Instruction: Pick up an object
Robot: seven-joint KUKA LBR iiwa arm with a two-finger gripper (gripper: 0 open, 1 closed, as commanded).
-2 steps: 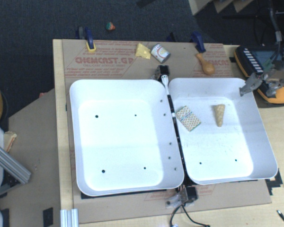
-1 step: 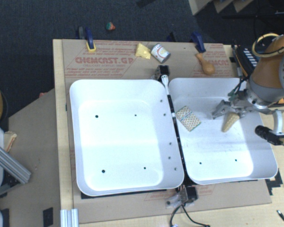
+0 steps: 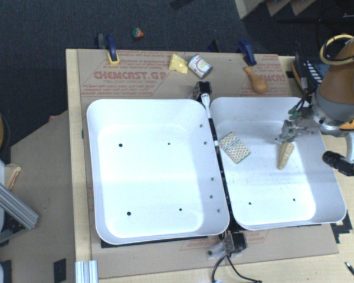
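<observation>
Above the cone point(image 3: 285, 154), tool point(image 3: 290, 128) fingers blur together.

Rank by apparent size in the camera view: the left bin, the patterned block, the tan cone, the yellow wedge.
1. Left bin
2. Patterned block
3. Tan cone and yellow wedge: look too alike to rank.

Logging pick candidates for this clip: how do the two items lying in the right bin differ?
The patterned flat packet is squarish, pale with a fine dotted print; the tan cone-shaped piece is long, narrow and plain. The packet lies near the bin's left wall, beside the divider; the cone lies further right, just below the pincer. The packet sits skewed like a diamond; the cone points roughly up and down the view. Both rest loose on the right bin floor, neither gripped.
</observation>
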